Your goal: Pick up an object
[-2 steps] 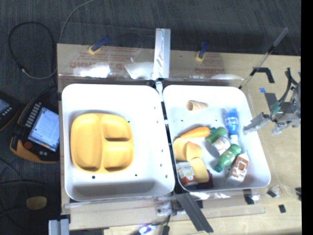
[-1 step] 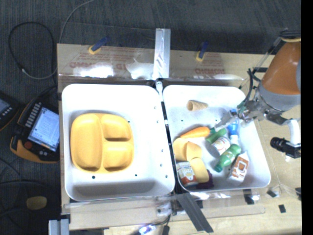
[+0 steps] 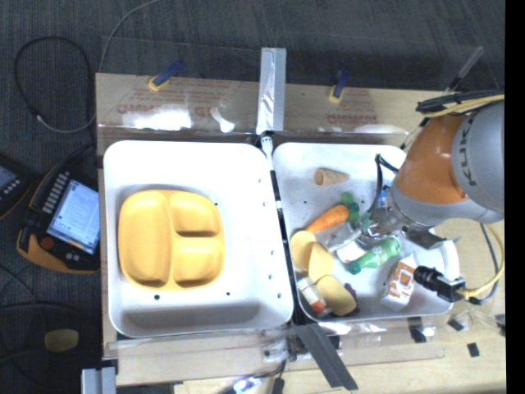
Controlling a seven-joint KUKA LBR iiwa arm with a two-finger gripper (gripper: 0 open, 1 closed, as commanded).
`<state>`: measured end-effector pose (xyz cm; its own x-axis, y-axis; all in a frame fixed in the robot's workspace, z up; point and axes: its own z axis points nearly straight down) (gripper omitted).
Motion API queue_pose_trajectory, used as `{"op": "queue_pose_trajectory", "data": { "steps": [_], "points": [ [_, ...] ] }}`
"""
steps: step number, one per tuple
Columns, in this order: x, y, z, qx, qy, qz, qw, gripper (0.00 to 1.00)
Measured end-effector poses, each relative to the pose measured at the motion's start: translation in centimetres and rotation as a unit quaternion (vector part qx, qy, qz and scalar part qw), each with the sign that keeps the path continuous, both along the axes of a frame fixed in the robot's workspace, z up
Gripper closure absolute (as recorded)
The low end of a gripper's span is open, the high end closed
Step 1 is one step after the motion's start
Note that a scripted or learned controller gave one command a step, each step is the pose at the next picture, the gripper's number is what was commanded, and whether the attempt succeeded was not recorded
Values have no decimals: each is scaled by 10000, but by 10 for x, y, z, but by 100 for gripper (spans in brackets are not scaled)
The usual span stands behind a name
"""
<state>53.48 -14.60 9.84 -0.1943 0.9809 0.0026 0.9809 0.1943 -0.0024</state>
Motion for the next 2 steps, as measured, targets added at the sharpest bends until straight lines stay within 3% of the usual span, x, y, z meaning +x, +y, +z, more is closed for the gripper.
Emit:
{"op": "queue_pose_trajectory", "data": {
  "steps": [1, 2],
  "points": [
    [-10, -26, -8, 21, -73, -987, 9951, 0],
    [-10, -26, 0, 25, -55, -985, 9951, 100]
  ]
}}
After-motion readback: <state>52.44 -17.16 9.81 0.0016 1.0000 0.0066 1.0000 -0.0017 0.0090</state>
